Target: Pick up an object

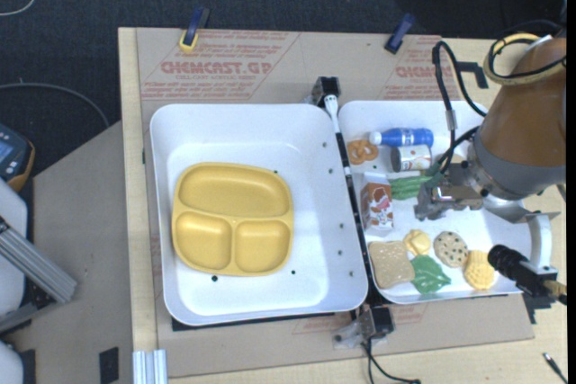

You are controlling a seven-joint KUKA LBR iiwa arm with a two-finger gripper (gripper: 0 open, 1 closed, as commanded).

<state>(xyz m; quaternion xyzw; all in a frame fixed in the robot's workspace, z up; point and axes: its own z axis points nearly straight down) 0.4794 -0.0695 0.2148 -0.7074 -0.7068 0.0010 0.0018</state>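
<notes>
1. Nearest the camera, along the right bin's [360, 117] front edge, sits a row of play food: a toast slice [391, 263], a green leafy piece [429, 275] just beside it, and a waffle-like cookie [480, 270] further right.
2. Just behind those there's a small yellow piece [418, 241] and a chocolate chip cookie [449, 247], pretty much side by side.
3. Left side of that bin has a red-and-white packet [380, 205] lying near the wall, with a pretzel [363, 150] behind it.
4. At the back of the bin, a blue-and-white bottle [404, 138] lies on its side, and a small jar [410, 159] lies just in front of it.
5. A green item [413, 186] is in the middle of the bin, partly hidden under the arm's tooling, so can't say what it is exactly.
6. Gripper [430, 200] is down low over the middle of the right bin, right by that green item. Honestly can't tell from this angle how it's set or whether it's got anything.
7. Arm [526, 117] comes in from the right, orange band up top, black cables looping around it.
8. Left bin [171, 130] has a yellow divided plate [234, 218] lying flat, one big section at the back and two smaller ones in front.
9. Both bins sit on a cardboard sheet [225, 63] with red print, held by two clamps [191, 30] at the far edge.
</notes>
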